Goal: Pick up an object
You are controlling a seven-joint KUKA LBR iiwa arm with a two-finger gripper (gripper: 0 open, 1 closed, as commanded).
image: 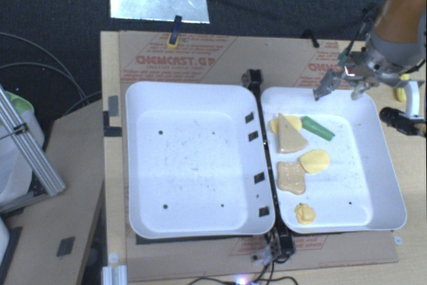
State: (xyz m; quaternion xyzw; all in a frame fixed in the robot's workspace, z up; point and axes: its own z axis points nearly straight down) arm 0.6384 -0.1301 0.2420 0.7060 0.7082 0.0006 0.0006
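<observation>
On a cardboard-topped bench (200,57) | two white bins (193,157) | dark carpet (53,3) | fingers (341,87) spread, holding nothing

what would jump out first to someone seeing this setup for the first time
A cluster of yellow and tan food pieces with one green piece lies in the right bin, toward its left side. The gripper hangs open above that bin's far edge, holding nothing. The left bin sits beside it.

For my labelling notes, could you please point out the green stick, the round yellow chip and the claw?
green stick (317,128), camera view, middle of its length.
round yellow chip (314,161), camera view, centre of its top face.
claw (341,88), camera view, midway between its fingertips.
</observation>
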